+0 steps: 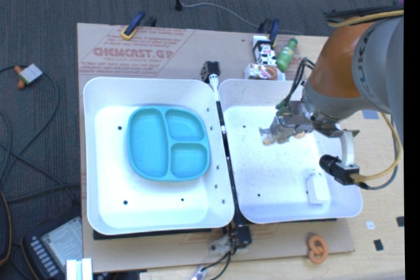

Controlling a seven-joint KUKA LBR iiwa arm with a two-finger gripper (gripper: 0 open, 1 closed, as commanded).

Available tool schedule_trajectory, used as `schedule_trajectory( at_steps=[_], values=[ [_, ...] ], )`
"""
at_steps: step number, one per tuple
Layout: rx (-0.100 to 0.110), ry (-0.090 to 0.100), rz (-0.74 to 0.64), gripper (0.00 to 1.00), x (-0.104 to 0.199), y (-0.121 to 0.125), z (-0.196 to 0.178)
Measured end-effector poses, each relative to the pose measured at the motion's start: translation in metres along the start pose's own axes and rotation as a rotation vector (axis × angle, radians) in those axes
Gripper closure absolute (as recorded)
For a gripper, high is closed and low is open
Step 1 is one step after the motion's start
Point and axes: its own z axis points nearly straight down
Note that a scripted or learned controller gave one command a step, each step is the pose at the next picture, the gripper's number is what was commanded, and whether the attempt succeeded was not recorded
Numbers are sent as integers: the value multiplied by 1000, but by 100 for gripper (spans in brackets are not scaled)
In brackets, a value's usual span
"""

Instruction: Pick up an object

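Claw (279,133): positioned over the right bin (249,206), in its upper middle, low to the floor. Its tip is a cluster of pale metal parts seen from above; the fingers blur together, so how far they stand apart cannot be told, and nothing can be made out between them. Whether the tip touches the bin floor cannot be told either.

Arm (357,69): grey and smooth with a glossy orange band, entering over the right bin's upper right corner. A black fitting with a yellow cable hangs at its lower side, above the bin's right rim.

White block (317,189): small, rounded-rectangular, matte, lying flat on the right bin's floor near its lower right corner, well apart from the claw.

Right bin: shallow, white, smooth plastic with rounded corners; floor speckled with a few dark dots.

Left bin (105,206): same make, touching the right bin along their shared edge. It holds a blue tray (167,143), smooth plastic, rounded, divided into three compartments, lying flat at the centre.

Tabletop (151,49): brown board with red printed lettering, above the left bin. A green bottle (286,54) stands just above the right bin's upper rim. An orange ring (317,248) lies below the right bin.
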Motion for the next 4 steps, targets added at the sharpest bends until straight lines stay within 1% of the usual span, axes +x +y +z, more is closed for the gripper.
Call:
schedule_trajectory(
  at_steps=[1, 2, 3, 4],
  values=[
    [0, 3, -4, 100, 61, 15, -3],
    [0, 2, -2, 100, 77, -57, -22],
    [1, 3, -3, 100, 113, -66, 0],
    [0, 2, -2, 100, 85, -65, 0]
  ],
)
